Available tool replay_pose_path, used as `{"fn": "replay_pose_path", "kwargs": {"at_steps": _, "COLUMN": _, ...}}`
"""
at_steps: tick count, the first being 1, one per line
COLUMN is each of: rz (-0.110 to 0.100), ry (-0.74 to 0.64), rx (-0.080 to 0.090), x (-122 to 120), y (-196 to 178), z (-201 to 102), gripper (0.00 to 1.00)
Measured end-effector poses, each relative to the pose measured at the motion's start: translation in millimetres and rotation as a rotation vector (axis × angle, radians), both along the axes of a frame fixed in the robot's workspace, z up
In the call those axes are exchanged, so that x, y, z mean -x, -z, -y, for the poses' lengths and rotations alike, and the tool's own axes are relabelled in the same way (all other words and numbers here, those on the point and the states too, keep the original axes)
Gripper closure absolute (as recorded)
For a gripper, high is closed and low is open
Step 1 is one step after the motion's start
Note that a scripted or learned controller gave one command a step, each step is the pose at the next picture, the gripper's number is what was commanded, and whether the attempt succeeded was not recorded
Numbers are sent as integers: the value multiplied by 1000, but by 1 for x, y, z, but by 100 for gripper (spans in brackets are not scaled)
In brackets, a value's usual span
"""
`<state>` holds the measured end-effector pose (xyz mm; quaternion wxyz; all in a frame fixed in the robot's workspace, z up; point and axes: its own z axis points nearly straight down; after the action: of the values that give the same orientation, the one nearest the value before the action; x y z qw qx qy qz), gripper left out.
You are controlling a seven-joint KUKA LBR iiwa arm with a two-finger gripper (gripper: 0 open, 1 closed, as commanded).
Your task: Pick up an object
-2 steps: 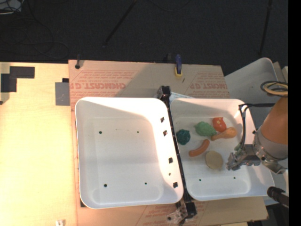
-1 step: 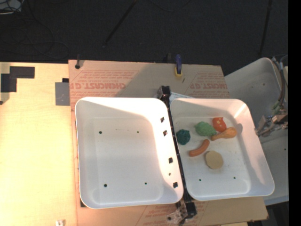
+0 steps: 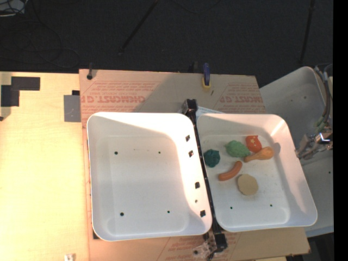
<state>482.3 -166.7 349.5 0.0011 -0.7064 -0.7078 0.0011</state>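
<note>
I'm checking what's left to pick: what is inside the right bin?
The right bin holds a dark teal lump, a green lump, a red piece, an orange piece, a sausage and a tan disc. Their undersides are hidden.

5 small toys lie clustered in the right bin.

There are two white bins: a left bin and a right bin. The right bin holds five small things: one dark teal lump, one green lump, one red piece, one orange piece, one sausage, and one tan round piece.
</note>
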Motion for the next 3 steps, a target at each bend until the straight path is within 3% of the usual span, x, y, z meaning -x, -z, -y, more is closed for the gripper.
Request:
{"fn": "replay_pose_path", "kwargs": {"at_steps": 1, "rz": -9, "ry": 3, "rx": -3, "x": -11, "y": 178, "z": 27, "gripper": 100}}
{"fn": "replay_pose_path", "kwargs": {"at_steps": 2, "rz": 15, "ry": -4, "rx": 1, "x": -21, "y": 31, "z": -20, "gripper": 100}}
{"fn": "replay_pose_path", "kwargs": {"at_steps": 3, "rz": -4, "ry": 5, "rx": -2, "x": 8, "y": 93, "z": 18, "gripper": 100}}
